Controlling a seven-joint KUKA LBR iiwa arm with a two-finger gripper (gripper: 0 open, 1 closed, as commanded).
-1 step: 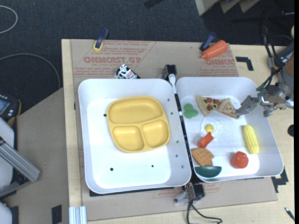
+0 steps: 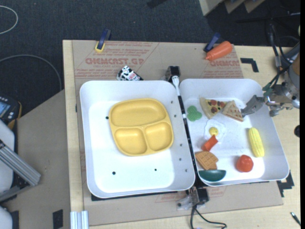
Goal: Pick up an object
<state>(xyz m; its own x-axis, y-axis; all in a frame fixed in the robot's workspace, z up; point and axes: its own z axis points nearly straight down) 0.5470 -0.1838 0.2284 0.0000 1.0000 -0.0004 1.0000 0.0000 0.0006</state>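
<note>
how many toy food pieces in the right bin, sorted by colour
Green: 2, the round green piece and the dark green bowl-shaped piece
Red or orange: 2, the tomato and the small carrot piece
Yellow: 1, the corn cob
White and yellow: 1, the fried egg
Tan or brown: 3, the pizza slice, the sandwich wedge, the cracker
Total: 9

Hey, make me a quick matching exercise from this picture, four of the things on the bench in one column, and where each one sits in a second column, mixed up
Things:
1. yellow divided plate
2. corn cob
3. red tomato
4. orange clamp

Places:
A. on the cardboard beyond the bins
B. right bin, front right corner
C. middle of the left bin
D. right bin, near its right wall, just behind the tomato

Pairs: 1-C, 2-D, 3-B, 4-A
</note>
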